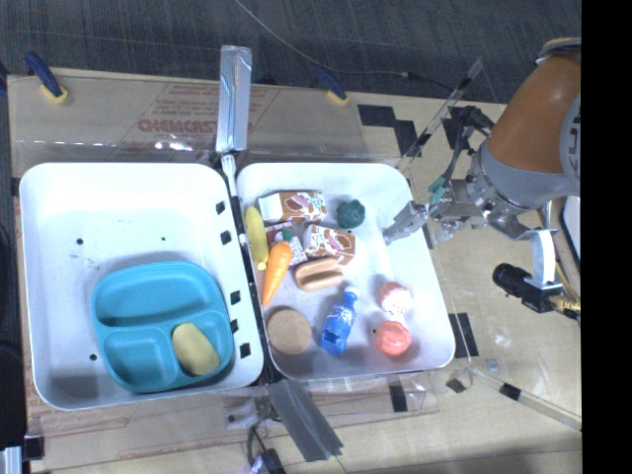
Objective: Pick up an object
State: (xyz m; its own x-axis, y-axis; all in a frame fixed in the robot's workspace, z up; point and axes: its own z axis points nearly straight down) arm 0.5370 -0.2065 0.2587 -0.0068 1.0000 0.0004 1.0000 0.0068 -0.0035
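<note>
- The approach step is judged to be in hand: nothing has been lifted, and the toy foods lie in the right bin (432, 309), left of the arm.
- The arm (528, 126) is seen entering from three o'clock, its orange band high at the right, the wrist angled down towards the bin's right rim.
- The gripper (407, 222) is poised at that rim, around three o'clock of the green ball (350, 211) — nothing is seen between its fingers, and how far apart they stand cannot be told, the view being too coarse.
- For the next move, a reach inward and downward over a single item would be called for — the ball lies nearest.
- A yellow potato (196, 348) rests in the blue tray (148, 304) of the left bin (59, 265).
</note>
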